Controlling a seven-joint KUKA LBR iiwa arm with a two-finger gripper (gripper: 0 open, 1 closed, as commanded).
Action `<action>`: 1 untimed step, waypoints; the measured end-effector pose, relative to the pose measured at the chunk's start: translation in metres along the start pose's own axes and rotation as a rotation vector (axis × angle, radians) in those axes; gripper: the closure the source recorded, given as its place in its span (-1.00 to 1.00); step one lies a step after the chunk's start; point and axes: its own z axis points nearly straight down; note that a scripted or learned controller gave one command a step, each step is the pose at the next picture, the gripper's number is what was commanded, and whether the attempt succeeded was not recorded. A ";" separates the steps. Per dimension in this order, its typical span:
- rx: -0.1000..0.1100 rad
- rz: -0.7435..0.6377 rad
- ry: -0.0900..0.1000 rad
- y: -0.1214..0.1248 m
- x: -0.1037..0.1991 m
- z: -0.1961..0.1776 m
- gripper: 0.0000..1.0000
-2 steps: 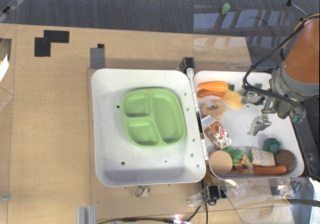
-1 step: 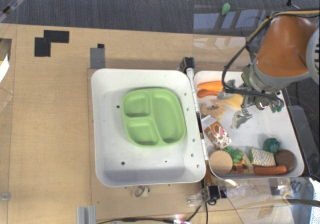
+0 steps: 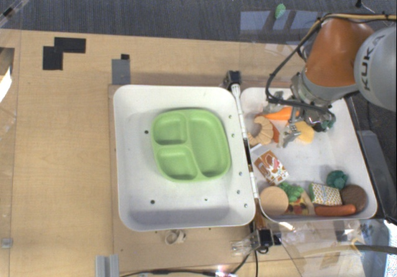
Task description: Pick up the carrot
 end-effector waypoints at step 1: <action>0.002 0.290 -0.002 0.003 0.020 0.019 -1.00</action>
